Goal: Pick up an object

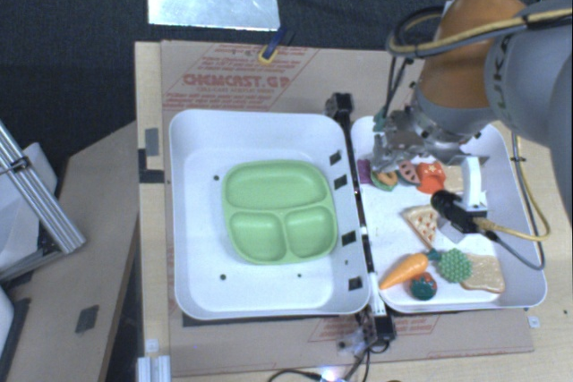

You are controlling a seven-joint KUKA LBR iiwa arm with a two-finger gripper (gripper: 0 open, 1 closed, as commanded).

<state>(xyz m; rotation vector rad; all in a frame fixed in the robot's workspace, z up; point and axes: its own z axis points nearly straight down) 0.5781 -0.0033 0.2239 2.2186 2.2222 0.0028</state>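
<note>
Green tray [274,212] — smooth matt plastic

Divided tray [276,212] in left bin [192,192]; carrot [405,267] in right bin [515,268].

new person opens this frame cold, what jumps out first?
Likely the pale green three-compartment plastic tray lying alone in the left white bin. Next, the grey arm with its orange band reaching in from the right, its gripper low over the far left corner of the right white bin. That bin holds a clutter of toy food, with an orange plastic carrot and a green bumpy ball near its front edge.
</note>
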